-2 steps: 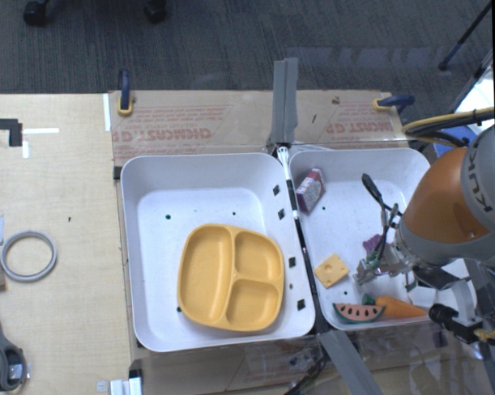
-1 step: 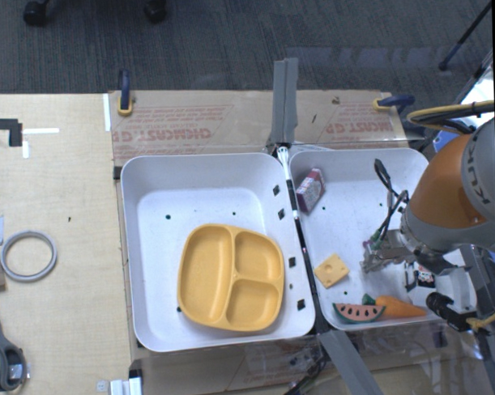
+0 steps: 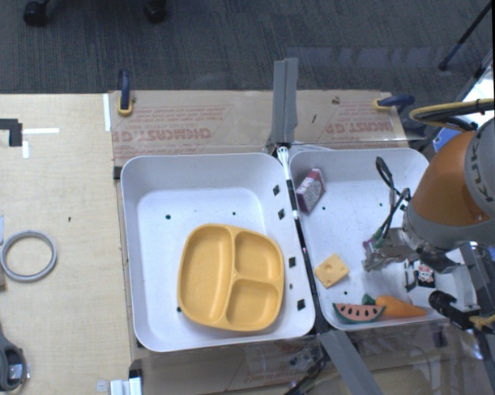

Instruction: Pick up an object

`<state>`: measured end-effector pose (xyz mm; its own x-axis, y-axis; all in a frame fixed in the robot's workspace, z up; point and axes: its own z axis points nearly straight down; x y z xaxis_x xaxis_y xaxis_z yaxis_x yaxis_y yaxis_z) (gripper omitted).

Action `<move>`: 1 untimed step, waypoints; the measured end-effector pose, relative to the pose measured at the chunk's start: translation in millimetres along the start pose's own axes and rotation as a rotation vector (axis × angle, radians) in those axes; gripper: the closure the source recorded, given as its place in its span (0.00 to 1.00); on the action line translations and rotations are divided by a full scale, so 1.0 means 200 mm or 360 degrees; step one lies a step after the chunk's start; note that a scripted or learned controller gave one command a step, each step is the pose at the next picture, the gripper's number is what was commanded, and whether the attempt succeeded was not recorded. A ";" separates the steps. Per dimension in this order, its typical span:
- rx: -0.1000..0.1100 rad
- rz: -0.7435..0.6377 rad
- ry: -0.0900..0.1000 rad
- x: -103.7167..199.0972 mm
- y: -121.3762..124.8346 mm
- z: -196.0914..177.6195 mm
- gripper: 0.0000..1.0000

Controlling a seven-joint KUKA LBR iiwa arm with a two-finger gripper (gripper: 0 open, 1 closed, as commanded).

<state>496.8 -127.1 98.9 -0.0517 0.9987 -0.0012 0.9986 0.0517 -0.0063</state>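
While the arm (image 3: 450,190) reached over the right bin (image 3: 352,161), its tool (image 3: 378,255) hovered low, grip state unclear. Cheese (image 3: 331,271) lay just left of it; watermelon (image 3: 358,312) and carrot (image 3: 401,308) lay below.

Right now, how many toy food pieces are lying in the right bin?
3. The cheese wedge lies near the bin's left wall; the watermelon slice and the carrot lie side by side along the front wall. The arm may hide others.
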 end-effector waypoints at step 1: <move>-0.0005 0.0591 0.0000 0.03 0.32 -0.17 1.00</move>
<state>560.5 -117.3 132.7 0.3141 0.9494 -0.0030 0.9494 -0.3141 -0.0023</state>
